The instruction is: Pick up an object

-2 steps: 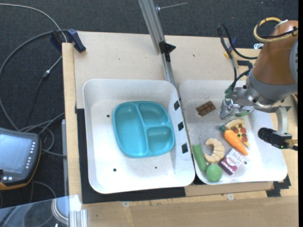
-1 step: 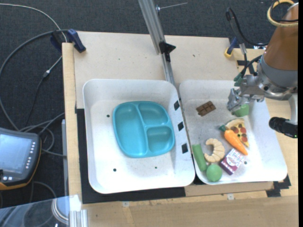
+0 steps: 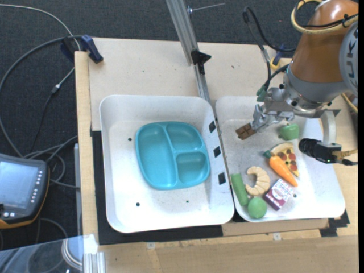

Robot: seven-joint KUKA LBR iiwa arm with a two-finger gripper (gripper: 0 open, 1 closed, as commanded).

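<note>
1. Camera view, bench layout: two shallow white bins are set side by side on a pale board. The left bin point(image 3: 116, 152) bears a teal divided plate point(image 3: 172, 154); the right bin point(image 3: 335, 195) holds the loose objects, so picking is judged to be meant from there.

2. Camera view, arm: the arm point(image 3: 324, 44) is reached in from the right, its wrist tilted down toward the upper part of the right bin. The gripper point(image 3: 260, 120) is lowered close to the bin floor, its tip just beside a small brown block point(image 3: 244, 131).

3. Camera view, gripper state: the fingers are seen as a dark cluster against the arm's own hardware, and how far apart they stand cannot be told. The brown block lies just off the tip, toward the left; nothing is shown between the fingers, so no hold can be claimed.

4. Camera view, other objects: a green rounded piece point(image 3: 289, 131) lies right of the gripper. Nearer the front edge a pizza slice point(image 3: 288, 154), a carrot point(image 3: 282, 170), a croissant point(image 3: 259, 179), a purple packet point(image 3: 278, 194), a green ball point(image 3: 257, 208) and a green stick point(image 3: 239, 189) are clustered closely, some touching.

5. Camera view, judgement: the brown block, lying apart from the cluster, is judged the likely target, being easier to close on without disturbing neighbours.
</note>
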